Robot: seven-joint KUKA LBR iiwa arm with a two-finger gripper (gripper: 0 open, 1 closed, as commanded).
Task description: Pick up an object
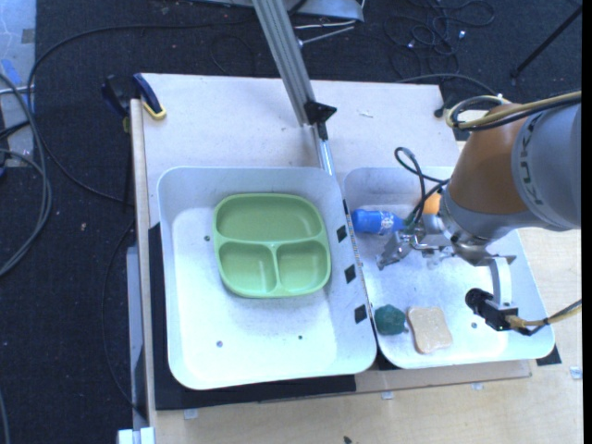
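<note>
Gripper (396, 251) over right bin (527, 276), jaws slightly parted, nothing held. Blue object (375, 220) at its 11 o'clock; green object (389, 319), tan sponge (430, 329) at 6 o'clock.

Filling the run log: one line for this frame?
gripper over right bin | near blue object | nothing seen held | green tray in left bin

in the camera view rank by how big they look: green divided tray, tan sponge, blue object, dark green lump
Largest to smallest:
1. green divided tray, by far
2. tan sponge
3. blue object and dark green lump look close in size, so I won't rank them; the blue one lies partly behind the gripper.
</note>
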